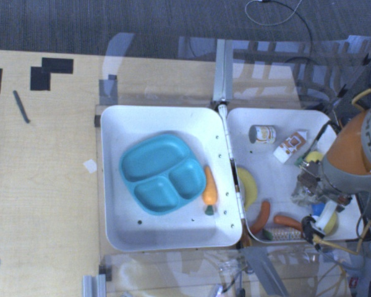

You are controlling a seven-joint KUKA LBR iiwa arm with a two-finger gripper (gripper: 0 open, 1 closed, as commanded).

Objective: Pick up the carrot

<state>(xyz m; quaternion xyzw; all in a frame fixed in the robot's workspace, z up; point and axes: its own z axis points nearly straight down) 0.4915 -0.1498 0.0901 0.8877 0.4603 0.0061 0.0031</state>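
Two white bins fill the middle of the frame, and the carrot (pixel 209 187) lies in the left bin (pixel 173 234), not under the arm. At the bottom edge of the right bin (pixel 269 119), nearest the camera, lie two reddish sausage-like pieces (pixel 261 216), a yellow item (pixel 247 187) against the dividing wall, and small clutter beneath the gripper (pixel 312 190). The gripper hangs over this right-hand clutter at the lower right of the frame; whether its fingers are spread or pressed together cannot be told, since the wrist and cables hide them, and nothing shows between them. The arm's orange band (pixel 352 147) sits above it, toward the right edge.

Further up, the carrot rests lengthwise just beside the right rim of the blue tray (pixel 161 172), green tip pointing to the bottom of the frame, near the wall between the bins. That narrow gap probably calls for a grasp across its width. At the top of the right bin lie a can (pixel 263 133) and a small carton (pixel 290 146).

The pick looks not yet begun.
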